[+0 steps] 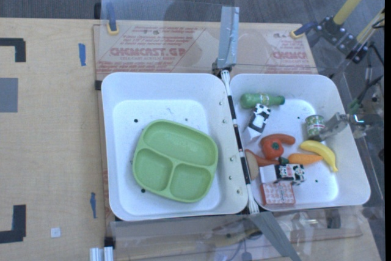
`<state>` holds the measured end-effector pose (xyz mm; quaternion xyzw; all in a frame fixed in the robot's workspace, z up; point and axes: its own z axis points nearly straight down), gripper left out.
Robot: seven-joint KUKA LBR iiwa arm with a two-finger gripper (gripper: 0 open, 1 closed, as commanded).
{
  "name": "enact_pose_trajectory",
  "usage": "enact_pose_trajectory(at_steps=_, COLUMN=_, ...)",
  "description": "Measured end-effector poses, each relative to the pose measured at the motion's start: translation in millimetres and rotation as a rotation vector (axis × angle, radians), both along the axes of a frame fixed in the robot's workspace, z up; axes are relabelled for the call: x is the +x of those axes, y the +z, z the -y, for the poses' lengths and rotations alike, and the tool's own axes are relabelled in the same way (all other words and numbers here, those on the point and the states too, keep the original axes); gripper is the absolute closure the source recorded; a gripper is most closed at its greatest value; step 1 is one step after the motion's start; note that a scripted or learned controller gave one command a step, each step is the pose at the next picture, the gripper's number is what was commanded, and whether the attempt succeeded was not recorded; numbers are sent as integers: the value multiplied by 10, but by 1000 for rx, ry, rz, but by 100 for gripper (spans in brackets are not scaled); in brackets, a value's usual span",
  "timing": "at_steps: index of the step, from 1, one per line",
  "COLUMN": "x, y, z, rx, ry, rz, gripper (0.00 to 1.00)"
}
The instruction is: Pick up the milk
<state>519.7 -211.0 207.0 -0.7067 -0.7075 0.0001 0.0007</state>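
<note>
Wooden table, blue tape marks, grey carpet beyond. Two white bins side by side. Gripper faint at right bin's right edge, near can; opening impossible to tell, nothing seen held. Left bin: green divided plate. Right bin: milk carton, black-and-white, near divider, just below green bottle; tomato, banana, carrot, second cow-print carton, red box.
</note>
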Motion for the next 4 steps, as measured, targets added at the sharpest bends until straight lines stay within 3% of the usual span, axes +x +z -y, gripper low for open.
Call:
enact_pose_trajectory(at_steps=1, x=-381, y=-837, z=-991, rx=-1, ry=-194, rz=9, gripper=0)
enact_pose_trajectory(at_steps=2, x=-339, y=-1133, z=-1131, rx=3, ry=-321, rz=20, gripper=0)
enact_pose_trajectory(at_steps=3, x=-7, y=-209, z=-1577, rx=0, ry=-165, rz=5, gripper=0)
enact_pose_trajectory(at_steps=4, x=368, y=-1057, z=-1085, rx=-1, ry=-516, rz=1, gripper=0)
